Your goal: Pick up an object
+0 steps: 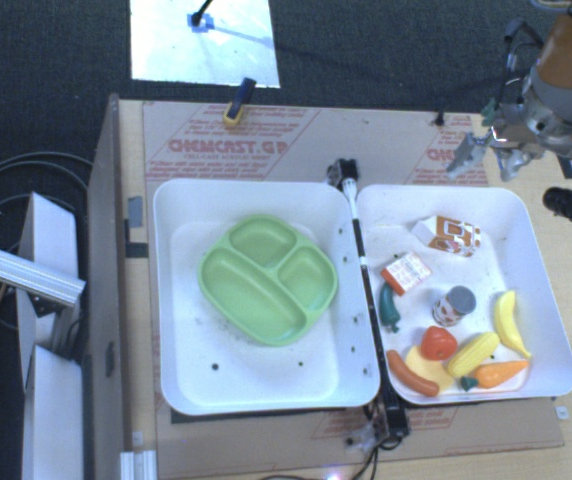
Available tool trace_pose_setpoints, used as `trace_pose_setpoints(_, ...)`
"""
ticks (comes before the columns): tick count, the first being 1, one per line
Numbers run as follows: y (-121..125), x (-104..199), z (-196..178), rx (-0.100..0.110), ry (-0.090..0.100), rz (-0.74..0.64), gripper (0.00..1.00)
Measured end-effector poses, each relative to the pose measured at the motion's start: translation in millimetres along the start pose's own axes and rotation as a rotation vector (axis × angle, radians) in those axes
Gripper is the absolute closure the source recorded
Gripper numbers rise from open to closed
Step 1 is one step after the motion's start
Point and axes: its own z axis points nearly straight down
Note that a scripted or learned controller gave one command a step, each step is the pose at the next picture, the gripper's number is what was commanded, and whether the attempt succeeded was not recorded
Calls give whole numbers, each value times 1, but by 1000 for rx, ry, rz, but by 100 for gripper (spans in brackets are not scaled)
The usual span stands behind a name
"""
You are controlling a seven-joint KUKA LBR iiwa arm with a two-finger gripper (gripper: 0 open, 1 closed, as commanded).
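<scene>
The right bin (536, 268) holds several toy foods: a white and orange carton (449, 235), a small orange box (406, 272), a tin can (453, 305), a banana (507, 320), a red tomato (438, 343), a corn cob (473, 353), a carrot (501, 373), a sausage (412, 373) and a dark green vegetable (390, 306). My gripper (486, 158) hangs beyond the bin's back edge, over the cardboard, well apart from every object. Its fingers stand open with nothing between them.
A green divided plate (268, 279) lies in the left bin (176, 298). Between the bins runs a ridge with a black fitting (343, 173) at its far end. A yellow and black tool (236, 103) lies on the cardboard at the back. Black cables (26, 183) coil at the left.
</scene>
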Motion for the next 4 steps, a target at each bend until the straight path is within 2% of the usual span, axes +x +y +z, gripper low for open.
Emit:
trace_pose_setpoints(1,-48,48,83,10,4,-3,0)
trace_pose_setpoints(2,-79,59,159,9,2,2,0)
trace_pose_setpoints(3,-88,58,174,4,1,3,0)
trace_pose_setpoints(4,-37,33,173,-5,-1,-1,0)
